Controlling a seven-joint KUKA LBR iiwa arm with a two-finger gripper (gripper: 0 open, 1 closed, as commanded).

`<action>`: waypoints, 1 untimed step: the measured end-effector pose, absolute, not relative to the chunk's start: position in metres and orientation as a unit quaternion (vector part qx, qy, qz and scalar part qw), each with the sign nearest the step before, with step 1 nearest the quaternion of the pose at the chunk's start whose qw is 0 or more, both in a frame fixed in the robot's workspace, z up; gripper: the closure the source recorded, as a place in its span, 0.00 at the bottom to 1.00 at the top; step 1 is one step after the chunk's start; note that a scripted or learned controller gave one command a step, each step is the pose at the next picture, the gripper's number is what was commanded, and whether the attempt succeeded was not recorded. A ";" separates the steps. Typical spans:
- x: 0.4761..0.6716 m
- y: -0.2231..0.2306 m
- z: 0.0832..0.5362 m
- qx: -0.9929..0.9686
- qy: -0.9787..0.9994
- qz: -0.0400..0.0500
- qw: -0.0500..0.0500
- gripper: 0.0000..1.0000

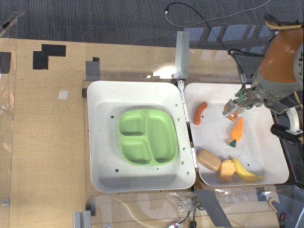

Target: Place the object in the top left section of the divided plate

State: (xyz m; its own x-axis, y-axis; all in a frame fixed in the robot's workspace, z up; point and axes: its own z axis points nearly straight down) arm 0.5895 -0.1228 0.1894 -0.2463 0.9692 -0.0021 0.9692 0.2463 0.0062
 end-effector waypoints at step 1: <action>0.630 -0.088 0.103 0.583 0.812 0.002 0.004 1.00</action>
